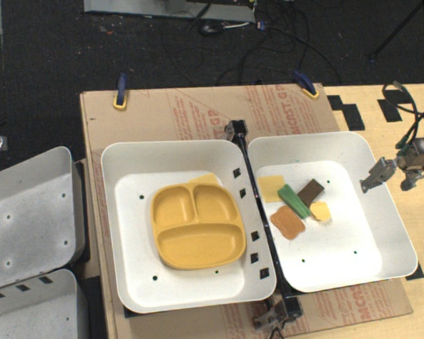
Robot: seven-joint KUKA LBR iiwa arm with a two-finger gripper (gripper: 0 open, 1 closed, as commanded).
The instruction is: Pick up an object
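Objects for the pick sit in the right bin, clustered in its left half near the divider; none of them is between the fingers. Gripper is at the right edge of that bin, over its rim, well apart from the cluster. We read the two fingers as spread, with a gap between them and nothing in it: one dark finger points left over the bin wall, the other sits to its right by the wrist hardware.

Outward from there, cluster contents:
- yellow block, the piece nearest the gripper
- brown block, tilted, touching the green one
- green bar, lying diagonal, across the middle of the group
- orange-brown oval piece, lowest in the group, just beside the green bar
- pale yellow flat square, against the divider, partly under the green bar

Left bin holds a yellow divided tray with three compartments, lying flat at the centre. We see a pale yellow corner poking out from under its top edge; can't tell what it is.

Both bins rest on a cardboard sheet held by two clamps at its far edge.
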